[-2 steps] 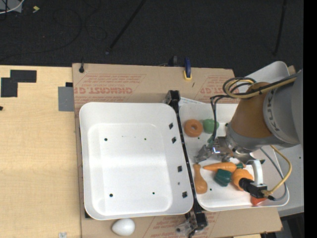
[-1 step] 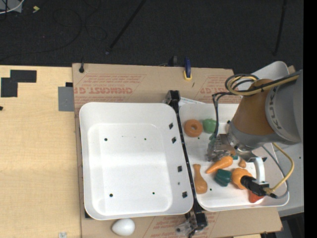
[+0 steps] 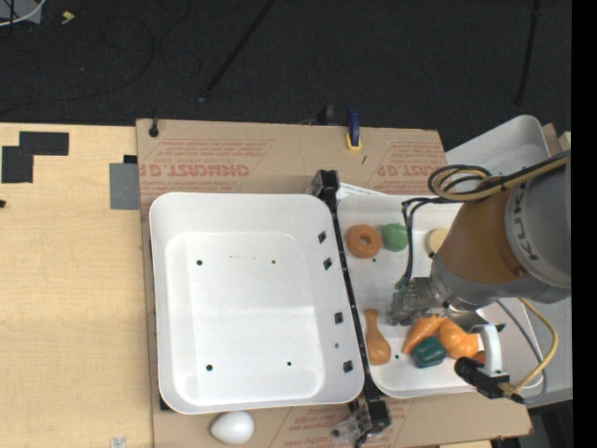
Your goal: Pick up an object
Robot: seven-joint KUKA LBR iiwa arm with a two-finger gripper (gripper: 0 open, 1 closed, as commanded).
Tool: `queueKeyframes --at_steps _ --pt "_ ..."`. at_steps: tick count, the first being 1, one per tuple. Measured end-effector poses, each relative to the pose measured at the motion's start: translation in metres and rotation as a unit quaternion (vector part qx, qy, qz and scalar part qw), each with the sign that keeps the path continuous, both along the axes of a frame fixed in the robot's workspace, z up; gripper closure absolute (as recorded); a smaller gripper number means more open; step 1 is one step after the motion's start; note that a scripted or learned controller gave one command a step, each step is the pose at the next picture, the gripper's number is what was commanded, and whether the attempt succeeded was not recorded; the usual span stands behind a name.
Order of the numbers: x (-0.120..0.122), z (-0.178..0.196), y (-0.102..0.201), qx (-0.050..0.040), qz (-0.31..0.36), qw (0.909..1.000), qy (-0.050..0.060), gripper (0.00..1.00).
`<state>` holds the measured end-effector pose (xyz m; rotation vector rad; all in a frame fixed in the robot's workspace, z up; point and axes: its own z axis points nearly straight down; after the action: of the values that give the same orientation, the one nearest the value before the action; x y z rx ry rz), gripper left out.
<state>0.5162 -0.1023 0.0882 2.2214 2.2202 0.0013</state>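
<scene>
Arm positioned over right bin (image 3: 392,386).
Gripper (image 3: 408,303) hangs low near orange toy (image 3: 446,332) and donut (image 3: 364,241); jaws' state cannot be determined. Left bin (image 3: 244,297) adjacent.

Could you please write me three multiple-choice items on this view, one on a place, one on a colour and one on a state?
1. Where does the white egg lie?
A. In the left bin
B. On the bench, outside the left bin's near edge
C. In the right bin

2. What colour is the ball beside the doughnut?
A. Green
B. Blue
C. Red

3. How is the left bin placed relative to the arm?
A. Under the arm
B. Tipped on its side
C. Flat, away from the arm

Answers:
1 B: the egg rests on the cardboard just past the bin's rim.
2 A: the ball next to the orange doughnut is green.
3 C: the arm hangs over the right bin, and the left one lies flat beside it.
</scene>
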Motion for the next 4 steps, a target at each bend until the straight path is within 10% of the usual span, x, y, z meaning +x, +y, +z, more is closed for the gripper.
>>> queueKeyframes --at_steps 1,2,3,4 --pt "0.000 0.010 -0.001 0.0011 -0.003 1.0000 0.002 1.00" --pt "0.000 0.009 -0.002 0.0012 -0.004 1.0000 0.002 0.00" --pt "0.056 -0.001 0.017 0.0004 0.002 1.0000 0.001 0.00" --pt "0.130 0.000 -0.029 -0.0015 0.001 1.0000 -0.001 0.00"
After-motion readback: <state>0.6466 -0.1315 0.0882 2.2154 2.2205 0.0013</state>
